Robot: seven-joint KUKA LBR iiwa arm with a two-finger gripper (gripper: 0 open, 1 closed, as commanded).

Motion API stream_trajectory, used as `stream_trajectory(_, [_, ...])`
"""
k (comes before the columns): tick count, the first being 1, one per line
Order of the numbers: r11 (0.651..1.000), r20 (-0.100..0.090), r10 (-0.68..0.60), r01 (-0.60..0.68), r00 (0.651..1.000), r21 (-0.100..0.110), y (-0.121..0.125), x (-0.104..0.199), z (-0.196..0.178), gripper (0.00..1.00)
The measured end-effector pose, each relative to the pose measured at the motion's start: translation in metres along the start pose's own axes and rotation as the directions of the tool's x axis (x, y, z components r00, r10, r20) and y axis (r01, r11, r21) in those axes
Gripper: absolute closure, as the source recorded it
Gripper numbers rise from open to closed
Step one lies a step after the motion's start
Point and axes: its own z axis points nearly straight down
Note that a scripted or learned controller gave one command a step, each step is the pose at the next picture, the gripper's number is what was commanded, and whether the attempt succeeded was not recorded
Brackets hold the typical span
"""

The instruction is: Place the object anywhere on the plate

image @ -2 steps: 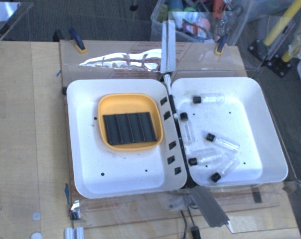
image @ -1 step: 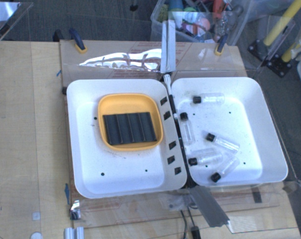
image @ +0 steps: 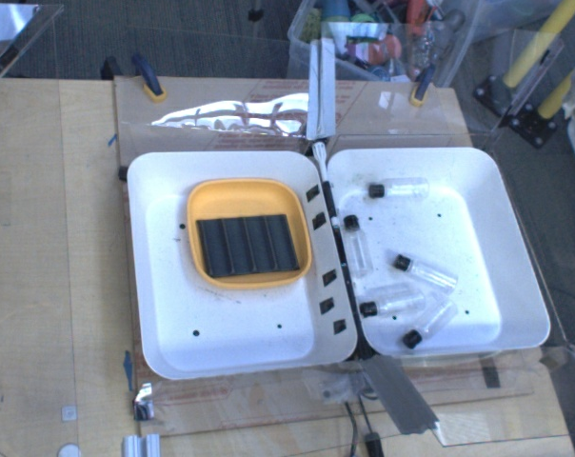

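A yellow square plate (image: 204, 201) lies in the left white bin (image: 164, 322), toward its back. A black ridged rectangular block (image: 247, 245) rests flat on the plate and covers most of its floor. In the right white bin (image: 478, 188) lie several clear vials with black caps: one near the back (image: 399, 189), one along the left wall (image: 357, 246), and a cluster near the front (image: 423, 271).
A strip with black tabs (image: 326, 255) runs between the two bins. A clear box of colourful items (image: 383, 17) stands behind the bench. Blue-handled clamps (image: 147, 77) grip the back board. Wooden bench surface (image: 40, 255) lies to the left.
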Motion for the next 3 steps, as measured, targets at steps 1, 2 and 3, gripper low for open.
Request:
stream_trajectory(1, [0.943, 0.002, -0.334, 0.334, 0.943, -0.008, 0.010, 0.004, 0.000, 1.00])
stream_trajectory(2, [0.787, 0.006, -0.617, 0.617, 0.787, -0.010, 0.005, 0.001, 0.029, 1.00])
stream_trajectory(3, [0.534, 0.005, -0.845, 0.845, 0.534, -0.004, 0.004, -0.010, 0.001, 1.00])
